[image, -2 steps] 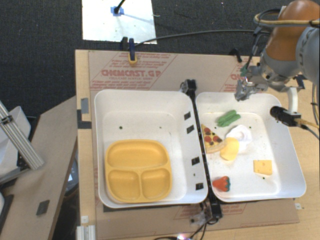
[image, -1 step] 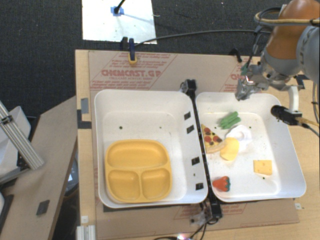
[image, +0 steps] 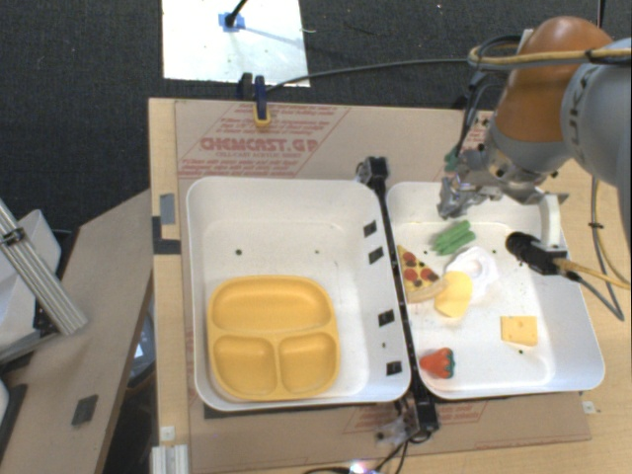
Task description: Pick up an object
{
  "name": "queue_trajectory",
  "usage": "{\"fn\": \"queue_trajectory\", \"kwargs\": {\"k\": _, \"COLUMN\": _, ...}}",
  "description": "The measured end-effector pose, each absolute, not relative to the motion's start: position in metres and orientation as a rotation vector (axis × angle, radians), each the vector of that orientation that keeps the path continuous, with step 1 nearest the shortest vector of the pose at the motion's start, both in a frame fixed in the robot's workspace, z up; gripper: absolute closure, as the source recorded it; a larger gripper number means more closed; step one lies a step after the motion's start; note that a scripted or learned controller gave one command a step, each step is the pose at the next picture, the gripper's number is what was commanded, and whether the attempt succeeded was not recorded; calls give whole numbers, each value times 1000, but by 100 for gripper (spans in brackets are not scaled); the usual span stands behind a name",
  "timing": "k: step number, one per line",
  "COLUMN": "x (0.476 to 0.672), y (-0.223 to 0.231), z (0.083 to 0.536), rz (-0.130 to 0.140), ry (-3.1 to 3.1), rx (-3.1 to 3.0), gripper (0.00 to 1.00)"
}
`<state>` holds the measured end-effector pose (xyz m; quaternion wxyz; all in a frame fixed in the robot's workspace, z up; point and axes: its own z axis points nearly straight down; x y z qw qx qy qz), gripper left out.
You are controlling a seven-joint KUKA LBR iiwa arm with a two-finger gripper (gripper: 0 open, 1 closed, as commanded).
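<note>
Claw (image: 454, 205) is over the far left part of the right bin (image: 565, 365), hanging off the grey arm (image: 592, 117) that comes in from the right. Whether it is open or closed, I cannot tell from this angle, and nothing can be seen in its grasp. Just near of it lies a green piece (image: 454, 237), close beneath the claw, though contact cannot be judged. Nearer again, a pizza slice (image: 418, 275) sits against the bin's left wall, with a yellow round piece (image: 454, 295) just to its right, touching a white piece (image: 477, 264) on its far side. Further right and nearer, a flat yellow square (image: 519, 331) lies on its own. At the near left corner there is a red piece with a green tip (image: 437, 362). Over in the left bin (image: 276, 230), a yellow divided tray (image: 274, 336) fills the near half. Both bins sit side by side on the tabletop (image: 160, 146).
</note>
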<state>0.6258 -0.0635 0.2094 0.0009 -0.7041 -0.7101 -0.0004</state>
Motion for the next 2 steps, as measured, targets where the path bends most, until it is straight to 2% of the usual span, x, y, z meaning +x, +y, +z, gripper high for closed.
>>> {"fn": "queue_trajectory", "kwargs": {"k": 1, "x": 591, "y": -13, "z": 209, "rz": -2, "ry": -2230, "rx": -2210, "gripper": 100}}
{"fn": "queue_trajectory", "kwargs": {"k": 2, "x": 569, "y": 41, "z": 207, "rz": -1, "ry": -2230, "rx": -2209, "gripper": 100}}
